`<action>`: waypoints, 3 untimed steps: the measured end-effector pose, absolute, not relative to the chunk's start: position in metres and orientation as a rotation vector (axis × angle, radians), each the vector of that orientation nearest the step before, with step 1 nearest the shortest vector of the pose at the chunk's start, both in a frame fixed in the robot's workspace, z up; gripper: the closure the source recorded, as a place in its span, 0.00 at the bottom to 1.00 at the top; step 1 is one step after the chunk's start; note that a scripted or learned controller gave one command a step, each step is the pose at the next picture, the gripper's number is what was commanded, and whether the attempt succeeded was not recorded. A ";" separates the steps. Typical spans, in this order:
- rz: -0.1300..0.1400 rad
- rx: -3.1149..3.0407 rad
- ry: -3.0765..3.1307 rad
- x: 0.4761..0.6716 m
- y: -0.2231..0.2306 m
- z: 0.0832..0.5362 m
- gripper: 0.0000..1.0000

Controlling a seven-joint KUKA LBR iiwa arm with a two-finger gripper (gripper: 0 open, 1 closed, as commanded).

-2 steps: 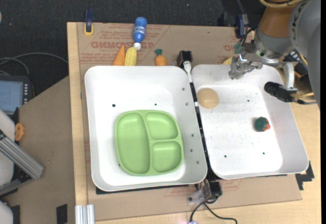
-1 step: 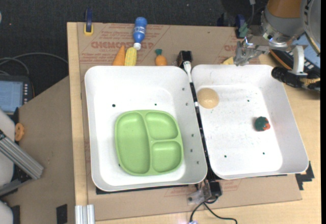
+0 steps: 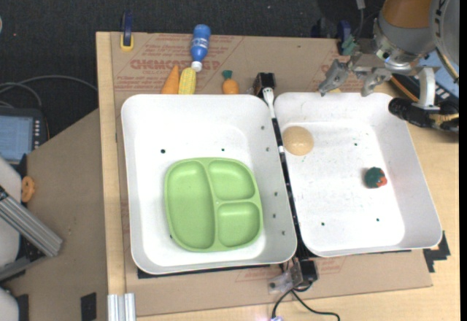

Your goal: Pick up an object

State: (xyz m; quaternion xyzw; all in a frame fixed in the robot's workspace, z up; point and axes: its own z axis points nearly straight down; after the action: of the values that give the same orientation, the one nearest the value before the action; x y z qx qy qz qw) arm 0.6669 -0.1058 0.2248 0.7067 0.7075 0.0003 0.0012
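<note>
Arm poised over the back edge of the right-hand bin

The gripper hangs with its fingers spread and nothing between them, just above the far rim of the right bin. Inside that bin a pale round ball sits in the near-left corner by the rim shared with the left bin, and a small green-and-red object lies toward its right side, well apart from the ball. A green divided plate rests in the left bin
</note>
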 end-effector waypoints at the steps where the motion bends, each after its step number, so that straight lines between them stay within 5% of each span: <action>1: -0.009 2.232 2.222 0.599 -0.132 0.173 0.00; 2: -0.010 2.235 2.218 0.556 -0.199 0.108 0.00; 3: 0.010 2.227 2.231 0.546 -0.220 0.084 0.00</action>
State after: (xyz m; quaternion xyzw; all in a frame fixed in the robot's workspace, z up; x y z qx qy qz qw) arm 0.5455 -0.2201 0.0844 0.7064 0.7078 0.0031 -0.0053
